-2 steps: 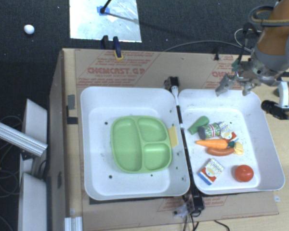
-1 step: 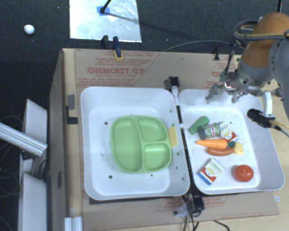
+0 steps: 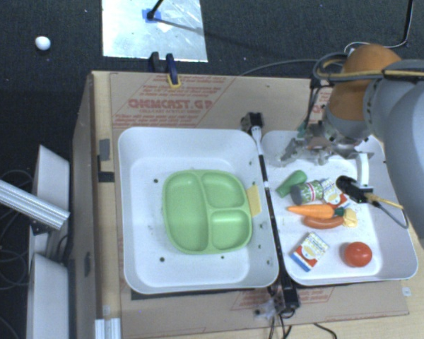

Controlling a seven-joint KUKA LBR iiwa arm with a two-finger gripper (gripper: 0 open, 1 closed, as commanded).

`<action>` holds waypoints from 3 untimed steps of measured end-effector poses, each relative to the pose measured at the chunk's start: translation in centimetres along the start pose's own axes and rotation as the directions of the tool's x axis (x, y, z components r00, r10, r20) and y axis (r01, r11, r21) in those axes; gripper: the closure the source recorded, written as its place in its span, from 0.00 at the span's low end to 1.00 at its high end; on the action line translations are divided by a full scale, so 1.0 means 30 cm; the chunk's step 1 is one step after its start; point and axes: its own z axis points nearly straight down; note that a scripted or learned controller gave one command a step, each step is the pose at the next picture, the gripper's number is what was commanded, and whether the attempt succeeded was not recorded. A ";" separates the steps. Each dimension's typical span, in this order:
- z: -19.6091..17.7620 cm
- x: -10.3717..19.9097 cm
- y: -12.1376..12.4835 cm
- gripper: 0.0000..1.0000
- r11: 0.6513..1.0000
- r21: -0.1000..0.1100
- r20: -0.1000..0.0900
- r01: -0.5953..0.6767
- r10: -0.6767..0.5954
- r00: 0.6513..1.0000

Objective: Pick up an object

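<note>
Closest to the front rim of the right bin [image 3: 390, 233] lie a small carton [image 3: 309, 251] and, just to its right, a red tomato [image 3: 357, 253]. Behind them, near the middle of that bin, an orange carrot [image 3: 312, 209] lies crosswise with a red sausage-like piece [image 3: 324, 222] touching its near side. Further back, a small can [image 3: 314, 191] lies tipped over beside a green pickle-shaped piece [image 3: 291, 182], the two touching or nearly so.

The hand [image 3: 305, 154] hangs over the far part of the right bin, just behind the green piece and the can. Nothing can be seen in its grasp (whether it is released or clenched I cannot tell from this angle).

The left bin [image 3: 145, 189] holds a green divided plate [image 3: 205, 210] lying flat near its middle. Both bins sit side by side on the worktop [image 3: 198, 94].
</note>
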 end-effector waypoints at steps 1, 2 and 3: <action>-0.001 -0.022 -0.379 0.00 1.000 0.000 0.000 -0.004 0.004 1.000; -0.037 -0.021 -0.375 1.00 1.000 -0.004 0.001 -0.003 0.003 1.000; -0.535 0.172 -0.421 1.00 1.000 -0.006 0.000 -0.001 0.001 1.000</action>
